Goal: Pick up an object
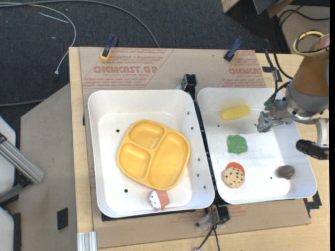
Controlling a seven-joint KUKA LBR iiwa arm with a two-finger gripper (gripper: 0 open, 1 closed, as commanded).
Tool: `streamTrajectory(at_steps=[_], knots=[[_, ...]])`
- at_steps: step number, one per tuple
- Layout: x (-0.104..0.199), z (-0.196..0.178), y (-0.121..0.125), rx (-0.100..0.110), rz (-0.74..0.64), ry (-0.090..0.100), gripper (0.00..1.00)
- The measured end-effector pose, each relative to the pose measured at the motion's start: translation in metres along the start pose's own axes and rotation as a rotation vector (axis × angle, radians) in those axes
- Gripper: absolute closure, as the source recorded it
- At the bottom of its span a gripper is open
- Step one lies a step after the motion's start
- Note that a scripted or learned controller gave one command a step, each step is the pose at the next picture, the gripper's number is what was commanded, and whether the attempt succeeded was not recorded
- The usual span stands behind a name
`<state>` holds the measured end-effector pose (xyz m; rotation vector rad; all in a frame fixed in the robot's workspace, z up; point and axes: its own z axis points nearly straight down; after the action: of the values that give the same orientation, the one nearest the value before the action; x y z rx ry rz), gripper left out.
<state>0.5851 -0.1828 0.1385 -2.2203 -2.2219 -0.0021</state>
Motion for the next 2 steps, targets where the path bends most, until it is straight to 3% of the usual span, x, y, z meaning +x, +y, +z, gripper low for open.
streamTrajectory(at_steps=[1,2], knots=[[0.002,-0.045,-0.003,-0.005,0.000,-0.003,1.00],[0.002,-0.067,-0.002,-0.004,0.000,-0.003,1.00]])
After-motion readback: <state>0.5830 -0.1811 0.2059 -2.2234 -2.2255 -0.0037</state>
